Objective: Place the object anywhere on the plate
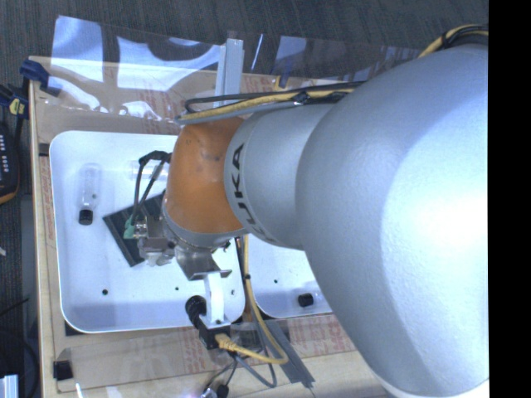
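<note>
Looking down on the counter, I see the arm reaching in across both bins, its orange band hanging over the left bin and hiding most of that bin's middle. The pincer sits low at the wrist end, just over a dark flat plate that lies tilted on the bin floor toward the bin's left half; I cannot tell how it is set, since the wrist housing covers it. Near the left bin's left wall, toward the far corner, lies a small clear tube with a dark cap, which I take to be the object; it rests on the white floor, apart from the plate and not between any part of the tool. The right bin peeks out under the arm with a small dark piece near its near edge. My judgement is that the object has not been picked up. To do this well I would lift clear, shift toward the left wall, align across the tube's narrow width, descend squarely, and confirm a grasp before carrying it over the plate.
</note>
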Robot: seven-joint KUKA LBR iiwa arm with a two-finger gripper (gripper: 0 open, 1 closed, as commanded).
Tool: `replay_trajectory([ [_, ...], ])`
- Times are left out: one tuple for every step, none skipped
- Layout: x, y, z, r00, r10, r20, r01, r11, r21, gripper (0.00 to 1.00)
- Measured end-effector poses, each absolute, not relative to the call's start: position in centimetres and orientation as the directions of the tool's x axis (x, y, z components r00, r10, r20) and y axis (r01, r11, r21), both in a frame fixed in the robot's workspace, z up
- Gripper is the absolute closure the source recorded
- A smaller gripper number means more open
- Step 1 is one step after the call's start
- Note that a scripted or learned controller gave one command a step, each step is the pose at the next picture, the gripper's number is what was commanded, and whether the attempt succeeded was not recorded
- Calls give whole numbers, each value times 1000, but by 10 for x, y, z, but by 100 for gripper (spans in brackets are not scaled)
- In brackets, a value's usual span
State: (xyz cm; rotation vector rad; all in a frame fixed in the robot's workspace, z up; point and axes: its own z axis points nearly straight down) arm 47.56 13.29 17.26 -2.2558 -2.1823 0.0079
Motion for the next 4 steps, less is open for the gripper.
replay_trajectory([
  [494, 206, 90, 293, 956, -4, 956, -293, -5, 100],
  [475, 171, 168, 146, 989, -1, 989, -146, -3, 100],
  [477, 124, 317, 456, 890, 1, 890, -456, -1, 100],
  [474, 189, 234, 698, 716, -7, 716, -698, -6, 100],
])
